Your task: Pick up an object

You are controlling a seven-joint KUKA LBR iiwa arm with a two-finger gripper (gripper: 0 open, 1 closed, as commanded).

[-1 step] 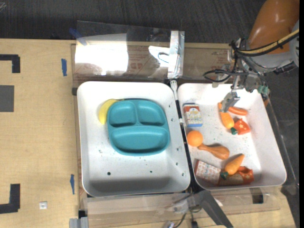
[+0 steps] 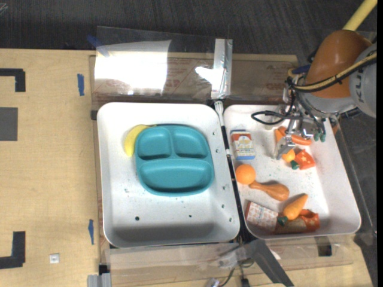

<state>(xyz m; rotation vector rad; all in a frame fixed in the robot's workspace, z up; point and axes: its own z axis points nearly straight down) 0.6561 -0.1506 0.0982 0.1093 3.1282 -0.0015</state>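
Observation:
My gripper [image 2: 289, 141] hangs low over the upper part of the right bin [image 2: 344, 187]. It is right above a cluster of small toys: an orange piece [image 2: 303, 140] and a red and yellow piece [image 2: 301, 159]. I cannot make out whether it touches them. Lower in the same bin lie an orange ball [image 2: 245, 173], a tan squash-shaped toy [image 2: 271, 189], a carrot [image 2: 295, 206], a printed packet [image 2: 261, 214] and a red toy [image 2: 309, 220]. A small carton [image 2: 243, 145] sits by the bin's left wall.
The left bin [image 2: 114, 190] holds a teal divided plate [image 2: 174, 158] with a yellow toy [image 2: 130, 138] partly under its left edge. A clear plastic sheet [image 2: 155, 67] lies behind the bins. The arm's orange band [image 2: 335, 55] looms at the upper right.

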